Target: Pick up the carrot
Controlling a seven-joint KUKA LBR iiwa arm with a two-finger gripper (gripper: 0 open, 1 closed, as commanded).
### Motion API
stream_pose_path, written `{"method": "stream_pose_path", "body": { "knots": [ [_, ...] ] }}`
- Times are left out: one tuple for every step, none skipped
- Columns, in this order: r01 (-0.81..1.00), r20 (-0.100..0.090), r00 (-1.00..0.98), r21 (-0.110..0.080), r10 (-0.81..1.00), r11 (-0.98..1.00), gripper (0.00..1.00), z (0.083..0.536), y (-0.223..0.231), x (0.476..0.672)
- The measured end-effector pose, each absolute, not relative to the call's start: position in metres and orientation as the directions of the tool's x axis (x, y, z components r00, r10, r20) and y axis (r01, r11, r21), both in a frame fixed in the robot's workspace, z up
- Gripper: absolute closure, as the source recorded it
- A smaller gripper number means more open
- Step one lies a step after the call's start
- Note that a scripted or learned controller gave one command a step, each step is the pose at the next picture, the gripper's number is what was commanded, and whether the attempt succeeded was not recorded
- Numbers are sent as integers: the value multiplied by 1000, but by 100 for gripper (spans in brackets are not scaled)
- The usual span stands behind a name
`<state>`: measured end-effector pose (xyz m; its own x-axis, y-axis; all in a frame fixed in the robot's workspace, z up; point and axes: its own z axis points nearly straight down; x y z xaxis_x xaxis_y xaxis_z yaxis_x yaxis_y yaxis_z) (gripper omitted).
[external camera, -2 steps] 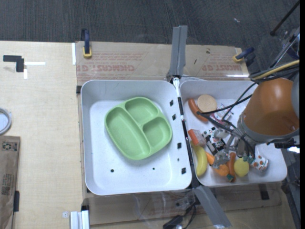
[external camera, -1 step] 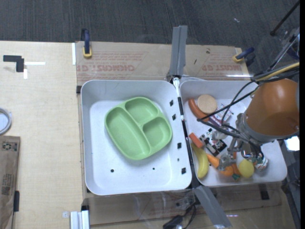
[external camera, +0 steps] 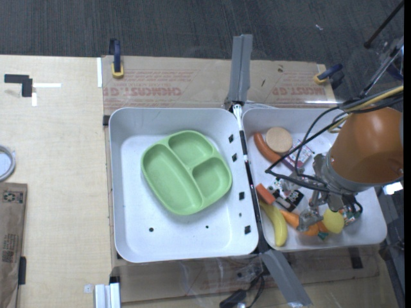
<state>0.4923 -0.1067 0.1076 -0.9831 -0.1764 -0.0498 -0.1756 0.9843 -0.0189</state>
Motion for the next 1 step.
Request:
{"method": "stream_pose_path", "body": {
  "knots": [
    [-173, -66, -983, -19, -174, 985, 100, 122, -105, 498]
  ]
}}
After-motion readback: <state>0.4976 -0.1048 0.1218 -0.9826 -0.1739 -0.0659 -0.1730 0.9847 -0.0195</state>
